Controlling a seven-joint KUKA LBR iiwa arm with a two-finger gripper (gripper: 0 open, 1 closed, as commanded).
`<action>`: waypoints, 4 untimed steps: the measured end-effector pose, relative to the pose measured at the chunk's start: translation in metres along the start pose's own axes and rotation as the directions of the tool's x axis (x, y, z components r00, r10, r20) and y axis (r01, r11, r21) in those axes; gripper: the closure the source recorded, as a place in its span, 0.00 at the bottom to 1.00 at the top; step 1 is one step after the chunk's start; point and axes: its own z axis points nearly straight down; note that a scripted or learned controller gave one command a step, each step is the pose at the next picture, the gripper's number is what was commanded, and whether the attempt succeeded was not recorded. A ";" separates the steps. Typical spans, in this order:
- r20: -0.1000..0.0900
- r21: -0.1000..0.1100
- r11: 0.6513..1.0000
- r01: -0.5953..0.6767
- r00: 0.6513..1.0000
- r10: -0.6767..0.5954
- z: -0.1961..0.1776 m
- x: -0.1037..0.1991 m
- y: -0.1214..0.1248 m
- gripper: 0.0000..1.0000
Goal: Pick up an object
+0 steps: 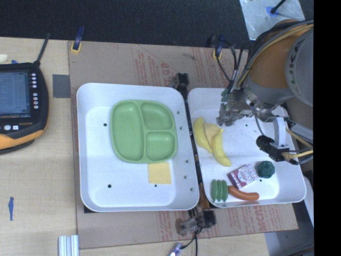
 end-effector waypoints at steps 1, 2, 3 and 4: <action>0.000 0.001 1.000 0.000 1.000 0.000 0.000 0.000 0.000 0.00; 0.002 0.004 1.000 0.001 1.000 -0.001 0.101 -0.048 -0.040 0.00; 0.002 0.005 1.000 0.003 1.000 -0.003 0.091 -0.049 -0.040 1.00; -0.001 0.000 1.000 0.000 1.000 0.000 0.000 0.029 -0.024 1.00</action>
